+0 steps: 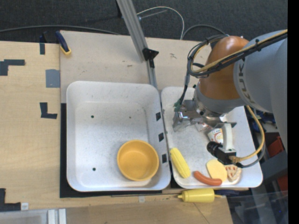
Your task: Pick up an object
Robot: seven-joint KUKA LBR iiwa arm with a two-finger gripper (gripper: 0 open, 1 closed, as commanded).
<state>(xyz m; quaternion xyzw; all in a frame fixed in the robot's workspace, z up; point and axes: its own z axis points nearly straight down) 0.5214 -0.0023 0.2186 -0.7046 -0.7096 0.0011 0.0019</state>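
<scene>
On the tan bench (28, 125) sat two white bins, touching side by side. Dark floor showed behind. A yellow bowl (137, 159) sat by the left bin's (84, 97) front wall. Corn (180, 162), a sausage (207, 178) and cheese (216, 169) lay along the right bin's (252, 176) front. Above that bin hung the jaws (180, 120); I cannot tell how they stood.

You look down from one fixed camera above the bench (107, 69), at a slant. Both white bins (79, 125) sit mid-frame, and the arm (261, 73) enters from your right.
</scene>
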